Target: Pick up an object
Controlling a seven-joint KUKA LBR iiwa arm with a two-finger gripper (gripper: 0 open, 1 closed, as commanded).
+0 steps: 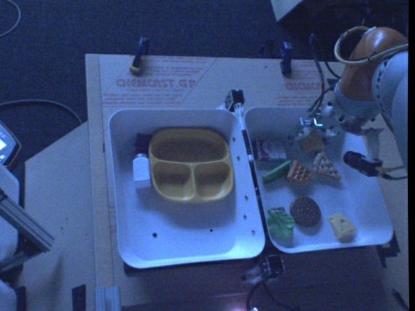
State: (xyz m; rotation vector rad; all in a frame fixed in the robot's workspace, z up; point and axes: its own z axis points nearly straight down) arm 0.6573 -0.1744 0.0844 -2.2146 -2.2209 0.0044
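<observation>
Gripper [311,133] low over right bin [369,203], upper part; tan toy piece [312,141] right under it, grip not discernible. Nearby: pizza slice [325,166], waffle [299,172], green pod [277,172]. Front: cookie [305,210], cheese wedge [342,226], green leaf toy [281,222]. Left bin [123,193] holds yellow divided tray [190,163], small white bottle [141,169].

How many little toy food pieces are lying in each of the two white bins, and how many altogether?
Right bin: 7 loose pieces, from a green one to a yellow cheese wedge.
Left bin: 2 small items beside the yellow divided tray.
Total: 9, tray not counted.
</observation>
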